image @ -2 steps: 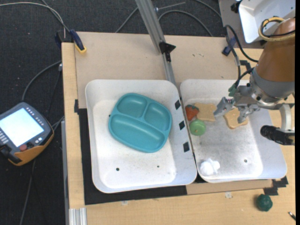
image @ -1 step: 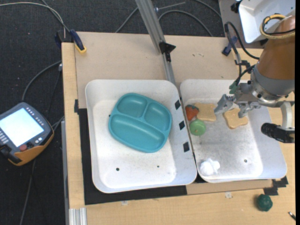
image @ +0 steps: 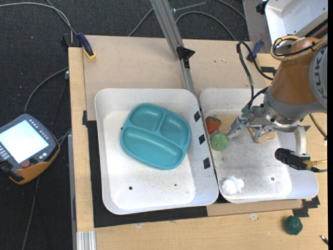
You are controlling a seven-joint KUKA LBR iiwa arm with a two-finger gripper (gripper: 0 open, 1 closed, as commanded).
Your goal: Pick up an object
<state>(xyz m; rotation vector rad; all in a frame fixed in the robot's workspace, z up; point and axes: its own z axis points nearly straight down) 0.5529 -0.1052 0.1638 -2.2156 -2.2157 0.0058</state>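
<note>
Teal tray crowds left bin; its front floor lies open.

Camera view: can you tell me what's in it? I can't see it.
A robot arm reaches over the right bin, which holds a green ball, a red thing and a white lump. The left bin holds a teal tray.

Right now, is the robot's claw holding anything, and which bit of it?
It cannot be told. The gripper hangs over the right white bin, near a small tan block and a round green ball.
</note>
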